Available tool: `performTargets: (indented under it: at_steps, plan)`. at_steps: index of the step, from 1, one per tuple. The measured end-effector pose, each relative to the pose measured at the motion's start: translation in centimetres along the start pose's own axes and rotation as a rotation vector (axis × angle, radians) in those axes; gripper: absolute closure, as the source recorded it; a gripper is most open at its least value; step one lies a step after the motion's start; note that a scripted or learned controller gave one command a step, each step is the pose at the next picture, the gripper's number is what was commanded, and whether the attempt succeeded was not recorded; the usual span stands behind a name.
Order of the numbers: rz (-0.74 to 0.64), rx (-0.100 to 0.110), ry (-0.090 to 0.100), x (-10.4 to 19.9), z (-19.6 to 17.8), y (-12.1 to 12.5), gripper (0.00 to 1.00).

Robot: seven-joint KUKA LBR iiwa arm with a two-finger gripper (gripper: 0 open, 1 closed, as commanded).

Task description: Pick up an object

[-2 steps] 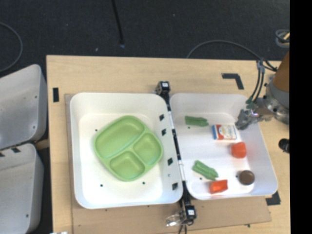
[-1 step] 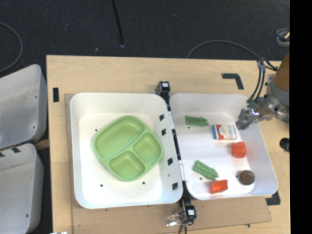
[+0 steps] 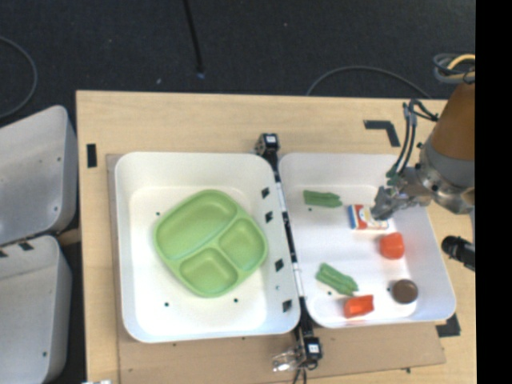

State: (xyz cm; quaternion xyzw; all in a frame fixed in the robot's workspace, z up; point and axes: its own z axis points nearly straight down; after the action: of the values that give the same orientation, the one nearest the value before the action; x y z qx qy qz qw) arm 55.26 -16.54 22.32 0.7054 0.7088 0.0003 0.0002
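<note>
The right bin (image 3: 320,171) holds several small items. A green piece (image 3: 322,199) lies near its back, and a second green piece (image 3: 336,278) lies toward the front. A red-and-white packet (image 3: 363,218) sits mid-bin with an orange-red round item (image 3: 392,246) to its right. A red block (image 3: 359,306) and a brown round item (image 3: 404,291) lie near the front edge. My gripper (image 3: 384,207) hangs low over the right end of the red-and-white packet, at or just above it.
The left bin (image 3: 128,174) carries a green divided plate (image 3: 210,242). A divider with black clips (image 3: 282,238) runs between the two bins. White chairs stand left of the bench.
</note>
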Motion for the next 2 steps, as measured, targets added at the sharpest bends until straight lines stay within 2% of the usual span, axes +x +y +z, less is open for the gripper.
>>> performTargets:
  at_steps: [1, 2]
  plan:
    - [-0.002, 0.000, 0.001, 5.1, -0.9, 0.0, 1.00]
    - [-0.002, 0.000, 0.001, 10.7, -2.0, -1.4, 1.00]
